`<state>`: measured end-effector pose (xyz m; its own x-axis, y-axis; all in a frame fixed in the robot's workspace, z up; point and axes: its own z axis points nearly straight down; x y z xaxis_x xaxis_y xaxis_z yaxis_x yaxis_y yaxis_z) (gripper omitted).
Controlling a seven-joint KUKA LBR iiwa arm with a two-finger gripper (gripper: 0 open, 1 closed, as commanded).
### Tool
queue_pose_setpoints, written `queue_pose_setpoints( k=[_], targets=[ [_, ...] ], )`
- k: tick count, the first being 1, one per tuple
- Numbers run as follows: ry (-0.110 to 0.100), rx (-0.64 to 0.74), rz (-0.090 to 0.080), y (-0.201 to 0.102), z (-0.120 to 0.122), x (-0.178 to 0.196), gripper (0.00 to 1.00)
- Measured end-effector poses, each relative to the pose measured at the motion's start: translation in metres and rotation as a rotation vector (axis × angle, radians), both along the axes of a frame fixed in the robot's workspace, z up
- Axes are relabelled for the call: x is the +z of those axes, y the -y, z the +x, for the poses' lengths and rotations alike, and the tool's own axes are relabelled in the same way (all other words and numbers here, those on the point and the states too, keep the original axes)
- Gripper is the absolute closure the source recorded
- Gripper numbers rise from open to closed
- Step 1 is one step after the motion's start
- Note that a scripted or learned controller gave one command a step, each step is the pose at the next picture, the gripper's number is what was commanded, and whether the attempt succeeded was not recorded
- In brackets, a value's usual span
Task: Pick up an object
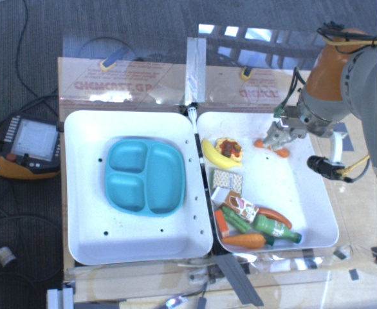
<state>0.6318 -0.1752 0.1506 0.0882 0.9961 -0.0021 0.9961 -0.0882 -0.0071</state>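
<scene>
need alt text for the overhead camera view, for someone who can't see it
A grey and orange robot arm reaches in from the right, its hand low over a small orange piece at the far side of the right bin. That bin's left and near side hold a banana, a green bottle and a carrot; the left bin holds a blue divided plate.

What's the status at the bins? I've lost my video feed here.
Gripper low in right bin, far end, over small orange piece; grip unconfirmed. Banana and other toy food lie apart toward the divider. Blue divided plate in left bin.
</scene>
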Motion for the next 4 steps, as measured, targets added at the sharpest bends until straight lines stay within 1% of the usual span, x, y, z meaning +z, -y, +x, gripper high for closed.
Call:
queue_pose_setpoints(
  k=[1,2,3,4],
  targets=[
    [0.015,0.038,-0.003,0.001,0.017,-0.060,0.00],
    [0.011,0.039,-0.003,0.000,0.016,-0.052,1.00],
    [0.022,-0.060,-0.003,0.002,-0.032,-0.059,1.00],
    [0.003,-0.436,-0.005,-0.016,-0.047,0.133,1.00]
  ],
)
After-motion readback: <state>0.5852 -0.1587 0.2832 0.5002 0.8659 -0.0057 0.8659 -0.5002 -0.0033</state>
